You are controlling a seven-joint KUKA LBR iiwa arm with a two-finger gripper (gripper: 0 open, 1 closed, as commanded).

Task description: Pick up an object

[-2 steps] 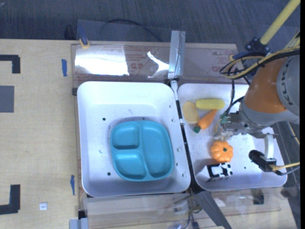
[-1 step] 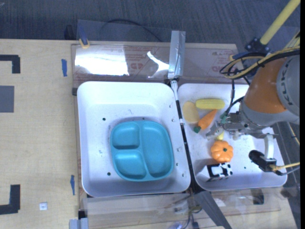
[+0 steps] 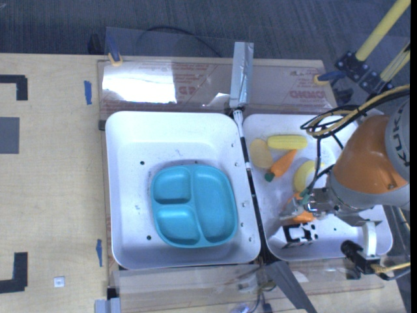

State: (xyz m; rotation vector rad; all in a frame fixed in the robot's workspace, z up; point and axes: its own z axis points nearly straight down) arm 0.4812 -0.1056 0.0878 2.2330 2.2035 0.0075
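Gripper (image 3: 301, 208) low in right bin (image 3: 273, 237), near side; cannot tell jaws' state. Corn (image 3: 287, 141), carrot (image 3: 282, 164) beyond. Blue tray (image 3: 193, 205) in left bin (image 3: 130, 142).

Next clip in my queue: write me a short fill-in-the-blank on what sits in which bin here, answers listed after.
1. The blue divided plate lies in the ______ bin of the camera view.
2. That plate has ______ compartments.
3. The corn cob and the carrot lie in the ______ bin, where the arm reaches in.
4. The carrot's colour is ______.

Missing words: left; three; right; orange
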